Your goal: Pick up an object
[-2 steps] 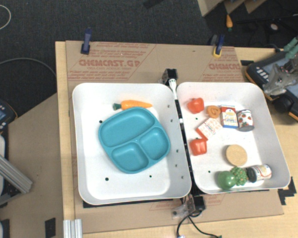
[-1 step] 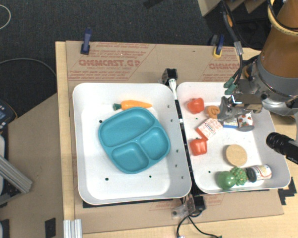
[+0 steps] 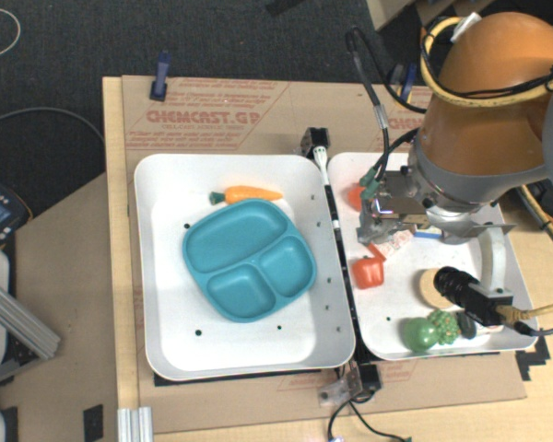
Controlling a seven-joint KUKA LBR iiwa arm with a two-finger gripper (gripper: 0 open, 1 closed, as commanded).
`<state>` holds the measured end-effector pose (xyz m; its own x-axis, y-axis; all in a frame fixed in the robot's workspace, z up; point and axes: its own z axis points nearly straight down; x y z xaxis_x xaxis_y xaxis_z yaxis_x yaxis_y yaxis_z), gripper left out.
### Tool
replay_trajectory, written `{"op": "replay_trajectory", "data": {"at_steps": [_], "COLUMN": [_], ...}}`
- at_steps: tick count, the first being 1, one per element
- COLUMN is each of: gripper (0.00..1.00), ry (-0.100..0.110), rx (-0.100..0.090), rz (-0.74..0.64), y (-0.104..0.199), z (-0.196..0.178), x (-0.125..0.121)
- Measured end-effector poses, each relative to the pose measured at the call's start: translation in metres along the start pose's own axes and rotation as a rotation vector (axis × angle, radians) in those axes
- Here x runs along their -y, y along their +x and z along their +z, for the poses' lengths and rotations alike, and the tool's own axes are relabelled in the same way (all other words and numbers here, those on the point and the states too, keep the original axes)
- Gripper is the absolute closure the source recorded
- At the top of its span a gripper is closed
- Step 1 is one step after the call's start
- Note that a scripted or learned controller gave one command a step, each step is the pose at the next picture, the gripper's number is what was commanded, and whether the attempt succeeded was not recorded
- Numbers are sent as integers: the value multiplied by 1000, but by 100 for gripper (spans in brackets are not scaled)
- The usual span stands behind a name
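Gripper (image 3: 380,224) hovered mid-right of frame, above red pepper (image 3: 369,271) in right bin (image 3: 387,339); finger state: can't tell.

The tabletop (image 3: 212,109) is a brown board printed with red lettering along its far edge. Two shallow white bins rest on it side by side — the left bin (image 3: 161,274) and the right bin (image 3: 387,325) — their inner rims touching.

Bins (image 3: 157,274): smooth white plastic, slight sheen. Divided plate (image 3: 249,261): teal plastic, matt. Carrot (image 3: 249,193): orange, smooth, plastic-looking. Bench board (image 3: 203,113): brown cardboard, printed, matt. Arm band (image 3: 493,63): glossy orange shell. Gripper (image 3: 387,215): bare metal parts.
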<state>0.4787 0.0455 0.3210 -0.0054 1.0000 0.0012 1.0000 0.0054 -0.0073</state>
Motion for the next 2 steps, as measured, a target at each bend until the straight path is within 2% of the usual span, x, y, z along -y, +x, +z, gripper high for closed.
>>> {"op": "replay_trajectory", "data": {"at_steps": [1, 2], "gripper": [100, 100], "ry": [-10, -22], "rx": [0, -2], "rz": [0, 5], "y": [58, 37], "z": [-14, -138], "x": [-1, -1]}}
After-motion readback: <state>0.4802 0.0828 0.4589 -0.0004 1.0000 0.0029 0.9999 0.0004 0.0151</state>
